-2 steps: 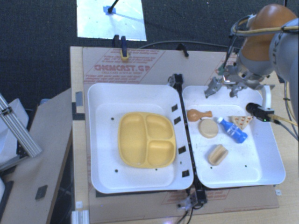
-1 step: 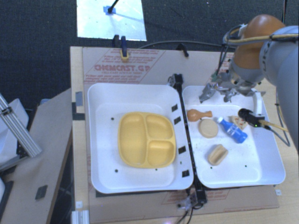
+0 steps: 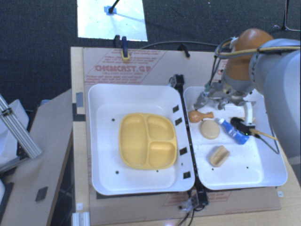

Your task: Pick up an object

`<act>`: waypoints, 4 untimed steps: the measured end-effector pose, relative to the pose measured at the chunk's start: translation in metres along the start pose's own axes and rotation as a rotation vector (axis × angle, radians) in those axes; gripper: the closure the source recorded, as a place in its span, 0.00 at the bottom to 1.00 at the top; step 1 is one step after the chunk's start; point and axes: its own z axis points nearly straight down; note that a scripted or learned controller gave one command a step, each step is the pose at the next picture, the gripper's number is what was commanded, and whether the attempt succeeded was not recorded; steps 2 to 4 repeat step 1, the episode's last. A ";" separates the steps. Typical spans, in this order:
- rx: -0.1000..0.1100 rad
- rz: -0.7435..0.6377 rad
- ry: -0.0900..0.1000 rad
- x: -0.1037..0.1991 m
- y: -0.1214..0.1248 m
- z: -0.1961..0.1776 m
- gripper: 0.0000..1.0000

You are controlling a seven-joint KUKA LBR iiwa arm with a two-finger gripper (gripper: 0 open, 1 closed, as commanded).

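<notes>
While no single target is marked, we see four loose things in the right bin: an orange wooden piece near its left wall, a pale round object just below it, a tan block lower still, and a blue tube to the right of the round object. What each of them really is stays hard to make out. We find the gripper low over the bin's upper part, just above the orange piece; how its fingers stand we cannot tell, as the wrist and cables crowd them. A yellow divided tray lies in the left bin. Both bins sit on the table.
</notes>
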 end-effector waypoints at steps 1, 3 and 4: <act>-0.006 -0.001 -0.001 0.000 0.002 -0.015 1.00; -0.006 -0.001 -0.001 0.000 0.002 -0.015 1.00; -0.006 -0.001 -0.001 0.000 0.002 -0.015 1.00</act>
